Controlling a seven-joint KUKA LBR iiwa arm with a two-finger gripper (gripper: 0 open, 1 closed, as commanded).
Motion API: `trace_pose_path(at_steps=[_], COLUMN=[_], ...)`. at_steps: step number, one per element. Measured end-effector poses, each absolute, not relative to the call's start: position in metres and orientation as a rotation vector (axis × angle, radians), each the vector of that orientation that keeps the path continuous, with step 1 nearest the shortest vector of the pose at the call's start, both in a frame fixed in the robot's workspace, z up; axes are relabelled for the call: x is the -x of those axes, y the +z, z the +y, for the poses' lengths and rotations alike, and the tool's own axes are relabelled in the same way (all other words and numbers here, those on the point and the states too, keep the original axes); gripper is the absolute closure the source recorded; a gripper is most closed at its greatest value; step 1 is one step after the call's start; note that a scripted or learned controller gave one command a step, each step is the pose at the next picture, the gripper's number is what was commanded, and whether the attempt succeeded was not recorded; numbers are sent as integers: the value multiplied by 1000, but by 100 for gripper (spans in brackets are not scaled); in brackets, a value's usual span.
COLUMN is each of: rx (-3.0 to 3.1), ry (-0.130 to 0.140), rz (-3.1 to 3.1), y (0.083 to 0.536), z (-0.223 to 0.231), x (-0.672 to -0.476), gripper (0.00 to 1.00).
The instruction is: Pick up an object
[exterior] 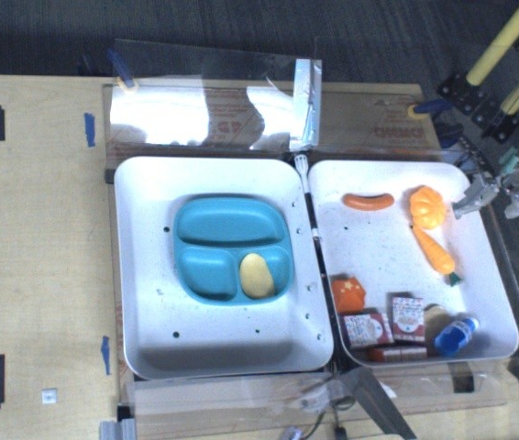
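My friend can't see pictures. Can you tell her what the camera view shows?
Two white bins sit side by side. The left bin holds a blue divided tray with a yellow potato-like piece; the right bin holds toy foods, including a sausage and a carrot.

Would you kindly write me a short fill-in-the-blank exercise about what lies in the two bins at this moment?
1. The yellow potato-like item lies in the ____ divided tray.
2. That tray sits in the ____ bin of the camera view.
3. The sausage lies near the ____ wall of the right bin.
4. The carrot lies just below the ____ pepper.

Missing words: blue; left; far; orange
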State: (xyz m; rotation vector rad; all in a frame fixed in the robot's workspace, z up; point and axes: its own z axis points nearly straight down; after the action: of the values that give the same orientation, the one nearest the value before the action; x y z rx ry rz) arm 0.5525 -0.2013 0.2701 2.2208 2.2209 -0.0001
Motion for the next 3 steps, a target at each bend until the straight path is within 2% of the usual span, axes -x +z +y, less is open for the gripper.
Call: trace_pose_path(at_steps=[1,2,3], rx=[-2053,-2110,-2144], ry=[-3,-2,4], rz=[2385,2333,2293], y=[170,119,86], z=[-184,-142,-165], x=[-666,-666,-636], gripper=[0,0,0])
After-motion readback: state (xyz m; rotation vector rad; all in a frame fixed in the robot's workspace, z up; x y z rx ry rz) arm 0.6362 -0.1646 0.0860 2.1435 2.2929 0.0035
